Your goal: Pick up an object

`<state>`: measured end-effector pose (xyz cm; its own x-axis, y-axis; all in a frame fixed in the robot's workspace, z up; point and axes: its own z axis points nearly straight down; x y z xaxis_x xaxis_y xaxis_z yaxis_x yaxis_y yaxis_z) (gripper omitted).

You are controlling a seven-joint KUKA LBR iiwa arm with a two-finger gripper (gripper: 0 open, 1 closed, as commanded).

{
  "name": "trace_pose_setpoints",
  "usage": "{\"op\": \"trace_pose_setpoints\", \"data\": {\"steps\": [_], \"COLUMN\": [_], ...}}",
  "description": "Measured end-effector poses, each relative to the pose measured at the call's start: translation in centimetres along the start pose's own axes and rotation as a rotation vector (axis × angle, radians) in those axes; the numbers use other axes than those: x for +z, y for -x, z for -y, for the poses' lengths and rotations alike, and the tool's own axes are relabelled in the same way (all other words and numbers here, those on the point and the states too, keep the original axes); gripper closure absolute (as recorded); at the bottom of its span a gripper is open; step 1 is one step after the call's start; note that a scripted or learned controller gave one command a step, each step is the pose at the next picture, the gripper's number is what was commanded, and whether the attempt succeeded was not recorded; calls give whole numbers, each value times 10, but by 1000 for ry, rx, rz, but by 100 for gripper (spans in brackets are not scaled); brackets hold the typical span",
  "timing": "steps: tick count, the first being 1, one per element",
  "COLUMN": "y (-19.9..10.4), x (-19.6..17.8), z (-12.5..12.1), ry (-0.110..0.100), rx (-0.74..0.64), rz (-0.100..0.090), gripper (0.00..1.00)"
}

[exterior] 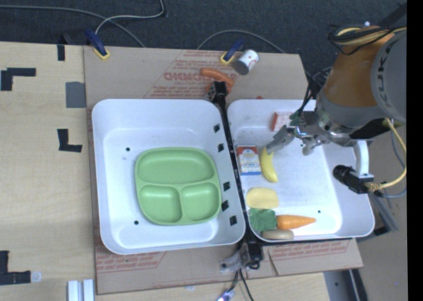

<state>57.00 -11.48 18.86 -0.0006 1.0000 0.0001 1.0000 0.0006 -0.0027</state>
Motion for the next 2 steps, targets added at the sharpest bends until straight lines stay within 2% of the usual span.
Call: {"op": "trace_pose_setpoints", "data": {"steps": [1, 2], "y": [-16, -14], "x": [100, 88], "z": [-3, -4], "ry": [9, 15], "rx": [-1, 0], "rz": [-1, 2], "gripper": [0, 100]}}
